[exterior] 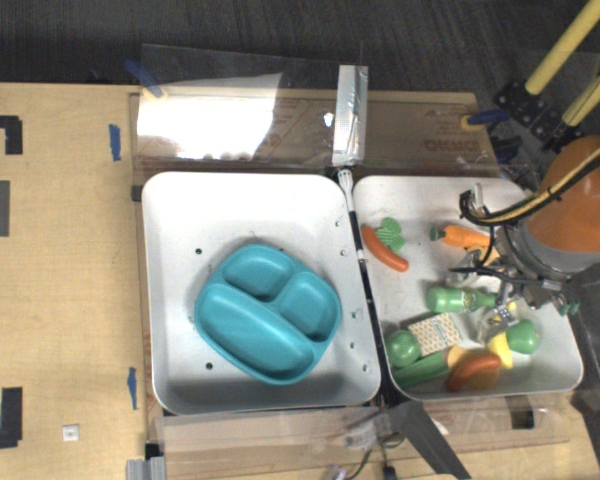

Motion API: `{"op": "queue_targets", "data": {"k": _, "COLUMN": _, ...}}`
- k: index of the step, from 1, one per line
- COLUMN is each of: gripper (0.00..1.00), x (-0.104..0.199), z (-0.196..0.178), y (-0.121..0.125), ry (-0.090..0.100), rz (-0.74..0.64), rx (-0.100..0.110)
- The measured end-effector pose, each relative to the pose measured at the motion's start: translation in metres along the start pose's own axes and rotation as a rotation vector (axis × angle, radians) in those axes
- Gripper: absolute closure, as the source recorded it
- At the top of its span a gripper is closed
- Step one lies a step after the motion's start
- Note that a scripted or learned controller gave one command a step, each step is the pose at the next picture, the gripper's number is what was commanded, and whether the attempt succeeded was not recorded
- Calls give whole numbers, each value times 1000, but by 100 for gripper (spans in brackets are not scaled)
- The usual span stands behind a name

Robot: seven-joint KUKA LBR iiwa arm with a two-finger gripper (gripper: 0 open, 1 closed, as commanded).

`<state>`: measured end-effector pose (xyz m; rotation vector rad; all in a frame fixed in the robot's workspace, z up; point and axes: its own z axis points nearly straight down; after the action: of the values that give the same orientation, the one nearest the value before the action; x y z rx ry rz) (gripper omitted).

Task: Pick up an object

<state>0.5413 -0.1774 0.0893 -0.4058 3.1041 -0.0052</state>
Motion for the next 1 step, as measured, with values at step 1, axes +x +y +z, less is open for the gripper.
{"op": "queue_targets", "data": {"k": 1, "gripper": 0, "x": -75, "z": 1, "y": 14, "ry": -3, "rz": -52, "rx": -2}}
